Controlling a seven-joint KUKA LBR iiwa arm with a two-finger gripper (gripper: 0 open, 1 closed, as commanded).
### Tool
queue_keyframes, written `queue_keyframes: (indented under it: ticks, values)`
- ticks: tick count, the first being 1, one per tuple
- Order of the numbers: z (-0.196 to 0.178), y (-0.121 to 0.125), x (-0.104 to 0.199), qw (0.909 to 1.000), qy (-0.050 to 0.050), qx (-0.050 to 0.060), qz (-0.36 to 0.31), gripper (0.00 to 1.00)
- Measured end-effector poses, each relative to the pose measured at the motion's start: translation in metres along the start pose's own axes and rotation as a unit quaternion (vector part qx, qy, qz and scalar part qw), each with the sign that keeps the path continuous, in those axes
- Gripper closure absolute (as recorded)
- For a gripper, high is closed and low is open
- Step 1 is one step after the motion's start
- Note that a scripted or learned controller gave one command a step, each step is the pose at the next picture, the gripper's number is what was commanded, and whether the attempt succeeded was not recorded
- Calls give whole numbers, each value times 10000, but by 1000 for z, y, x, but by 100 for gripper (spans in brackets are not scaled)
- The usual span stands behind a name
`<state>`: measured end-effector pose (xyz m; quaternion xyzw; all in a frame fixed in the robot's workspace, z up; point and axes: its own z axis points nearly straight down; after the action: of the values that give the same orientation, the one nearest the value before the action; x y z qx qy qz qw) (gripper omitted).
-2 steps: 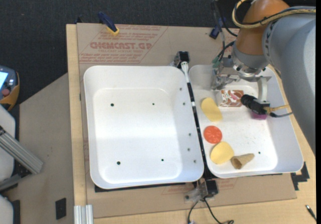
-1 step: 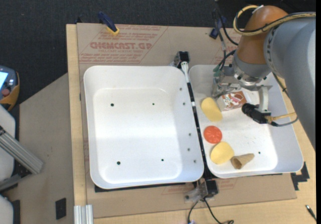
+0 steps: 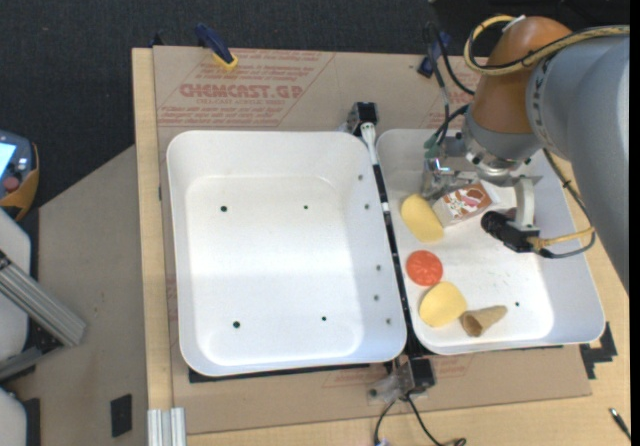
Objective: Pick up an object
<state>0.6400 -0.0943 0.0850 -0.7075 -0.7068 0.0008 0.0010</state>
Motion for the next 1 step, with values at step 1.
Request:
queue_keyframes:
  ticks: [1]
  values:
    - [-108, 26, 47, 10000, 0, -85, -37, 100]
